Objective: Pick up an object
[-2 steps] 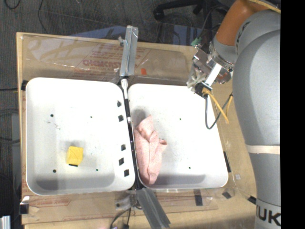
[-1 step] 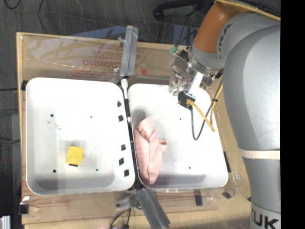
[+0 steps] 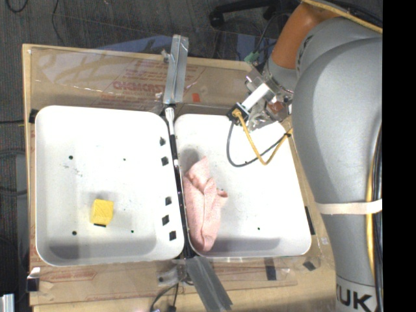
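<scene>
above the right bin's (image 3: 286, 239) far corner the gripper (image 3: 260, 112) hovers, grip state unreadable; the limp pink cloth (image 3: 203, 200) by the divider could slip free.

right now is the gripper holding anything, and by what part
Nothing can be seen in the gripper. It sits above the right bin's far edge, apart from the pink cloth and yellow block.

Pink cloth (image 3: 203, 203) crowds the divider (image 3: 174, 174); right bin (image 3: 286, 233) floor otherwise open.
</scene>
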`<state>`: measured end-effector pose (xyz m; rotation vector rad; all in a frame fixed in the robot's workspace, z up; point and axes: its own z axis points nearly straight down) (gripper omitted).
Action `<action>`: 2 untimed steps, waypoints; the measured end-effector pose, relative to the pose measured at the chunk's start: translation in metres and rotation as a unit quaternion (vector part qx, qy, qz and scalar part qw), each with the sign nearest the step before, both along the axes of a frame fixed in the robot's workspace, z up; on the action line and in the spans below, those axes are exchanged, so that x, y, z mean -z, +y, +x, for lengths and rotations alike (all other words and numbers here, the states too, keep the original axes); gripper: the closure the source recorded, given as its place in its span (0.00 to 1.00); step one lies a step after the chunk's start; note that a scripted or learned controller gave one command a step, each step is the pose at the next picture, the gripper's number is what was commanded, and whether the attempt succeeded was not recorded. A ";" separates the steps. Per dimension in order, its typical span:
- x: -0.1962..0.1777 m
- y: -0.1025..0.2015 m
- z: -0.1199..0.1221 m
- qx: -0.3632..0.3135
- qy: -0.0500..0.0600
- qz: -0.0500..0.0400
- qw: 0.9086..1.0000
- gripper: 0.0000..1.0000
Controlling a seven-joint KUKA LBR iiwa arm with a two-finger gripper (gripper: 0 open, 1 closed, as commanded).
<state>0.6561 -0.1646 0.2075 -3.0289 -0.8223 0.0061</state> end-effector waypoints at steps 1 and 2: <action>0.027 -0.045 -0.023 0.024 0.001 0.001 1.000 1.00; 0.010 -0.044 -0.038 -0.214 0.000 0.001 0.977 1.00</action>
